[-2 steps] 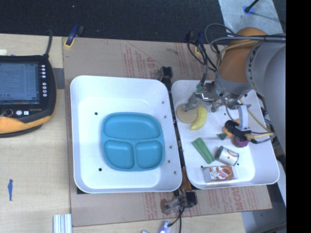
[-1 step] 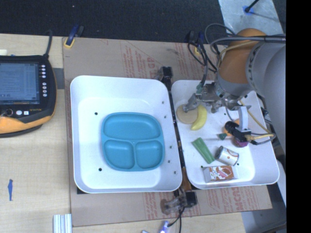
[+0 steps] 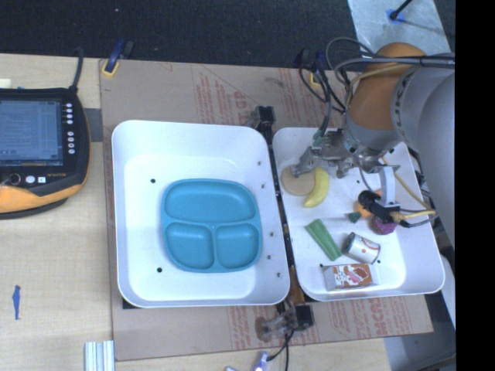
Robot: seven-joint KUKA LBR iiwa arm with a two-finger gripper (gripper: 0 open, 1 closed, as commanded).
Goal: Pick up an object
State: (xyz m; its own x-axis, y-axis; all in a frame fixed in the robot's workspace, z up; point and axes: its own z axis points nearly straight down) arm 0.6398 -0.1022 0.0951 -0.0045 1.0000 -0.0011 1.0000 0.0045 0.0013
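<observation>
The right white bin (image 3: 418, 273) holds several small objects. A yellow banana (image 3: 316, 188) lies near its far left, beside a tan round disc (image 3: 294, 181). A green stick (image 3: 322, 238) lies in the middle, with a small can (image 3: 360, 247) and a red and white packet (image 3: 352, 276) nearer the front. A purple and orange toy cluster (image 3: 378, 213) sits at the right. My gripper (image 3: 325, 157) hangs low over the bin's far part, just above the banana and disc. Nothing shows between its fingers.
The left white bin (image 3: 139, 153) holds a blue divided plate (image 3: 211, 224). A tablet-like pendant (image 3: 39, 149) lies on the bench at far left. Cables loop above the arm near the bin's far edge.
</observation>
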